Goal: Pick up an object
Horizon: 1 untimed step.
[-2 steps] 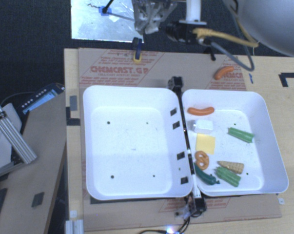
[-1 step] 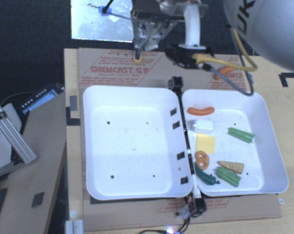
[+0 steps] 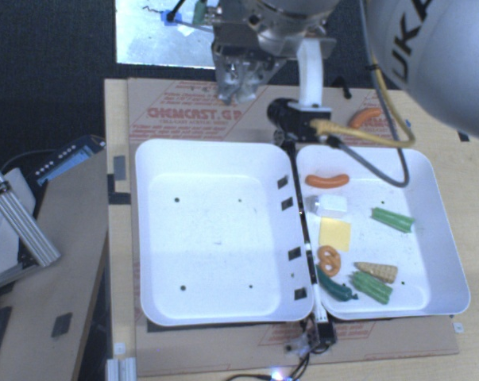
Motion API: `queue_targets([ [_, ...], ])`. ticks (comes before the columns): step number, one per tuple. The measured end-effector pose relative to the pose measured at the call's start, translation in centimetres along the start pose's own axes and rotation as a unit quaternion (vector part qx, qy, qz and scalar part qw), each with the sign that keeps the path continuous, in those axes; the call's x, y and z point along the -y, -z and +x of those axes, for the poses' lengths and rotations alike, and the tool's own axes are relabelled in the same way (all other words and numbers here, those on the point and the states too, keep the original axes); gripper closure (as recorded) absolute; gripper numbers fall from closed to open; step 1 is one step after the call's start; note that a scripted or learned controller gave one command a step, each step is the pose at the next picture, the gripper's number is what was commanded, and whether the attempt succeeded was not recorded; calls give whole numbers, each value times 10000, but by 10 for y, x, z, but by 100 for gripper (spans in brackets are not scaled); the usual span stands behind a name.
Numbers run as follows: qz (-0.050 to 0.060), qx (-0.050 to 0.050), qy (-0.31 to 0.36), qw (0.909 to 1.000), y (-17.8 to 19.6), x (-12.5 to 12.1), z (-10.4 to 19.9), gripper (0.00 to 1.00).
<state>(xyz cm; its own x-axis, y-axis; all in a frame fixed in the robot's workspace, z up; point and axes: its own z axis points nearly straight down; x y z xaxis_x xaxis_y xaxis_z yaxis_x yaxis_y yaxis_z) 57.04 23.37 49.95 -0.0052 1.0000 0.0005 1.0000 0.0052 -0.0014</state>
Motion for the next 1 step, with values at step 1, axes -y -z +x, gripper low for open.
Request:
queue_targets([
  [1,-2,1,-1,10000,-22,20,0,100],
])
